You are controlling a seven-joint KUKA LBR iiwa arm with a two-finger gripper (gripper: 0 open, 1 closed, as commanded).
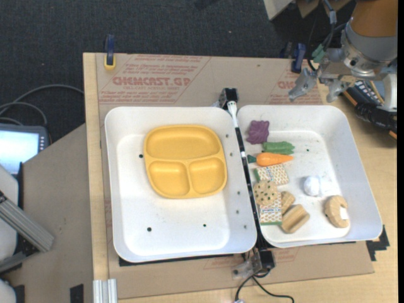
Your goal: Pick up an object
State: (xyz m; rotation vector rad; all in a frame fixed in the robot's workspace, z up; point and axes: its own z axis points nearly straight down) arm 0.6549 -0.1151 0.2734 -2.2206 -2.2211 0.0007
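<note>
The pincer (307, 81) hung beyond the right bin's (353, 145) far rim, empty; its spread was impossible to tell. The carrot (274, 159) lay untouched inside that bin.

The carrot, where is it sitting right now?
The carrot lies in the right bin, near its left wall, just below the green pea pod and above the patterned crackers.

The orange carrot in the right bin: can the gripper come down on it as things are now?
Probably yes. The carrot lies uncovered from above, and the gripper hangs beyond the right bin's far rim. But the green piece touches it, so the fingers may catch both.
</note>
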